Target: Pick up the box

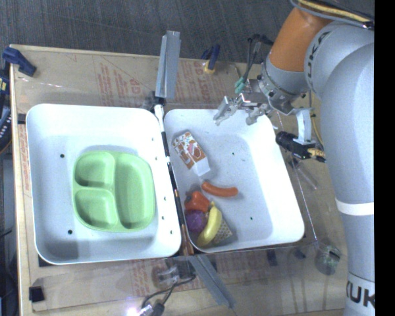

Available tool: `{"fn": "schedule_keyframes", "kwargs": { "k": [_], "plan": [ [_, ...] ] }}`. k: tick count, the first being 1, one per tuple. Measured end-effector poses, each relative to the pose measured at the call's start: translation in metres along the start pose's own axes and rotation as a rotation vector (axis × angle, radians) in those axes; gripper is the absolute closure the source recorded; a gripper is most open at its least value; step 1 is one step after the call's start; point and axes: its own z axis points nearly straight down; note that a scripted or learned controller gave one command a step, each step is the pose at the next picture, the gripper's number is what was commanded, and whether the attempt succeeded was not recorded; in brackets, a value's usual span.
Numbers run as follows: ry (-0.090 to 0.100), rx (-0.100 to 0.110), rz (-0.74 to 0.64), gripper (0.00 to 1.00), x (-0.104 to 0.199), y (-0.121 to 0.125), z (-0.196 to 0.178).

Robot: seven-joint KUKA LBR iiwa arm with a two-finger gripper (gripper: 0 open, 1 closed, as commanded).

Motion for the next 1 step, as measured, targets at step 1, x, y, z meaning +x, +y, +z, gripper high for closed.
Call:
{"fn": "schedule_keyframes", "kwargs": {
  "k": [1],
  "plan": [
    [-0.001,-0.002,-0.390,0.00,0.0017,-0.0638,-0.0104]
  ]
}}
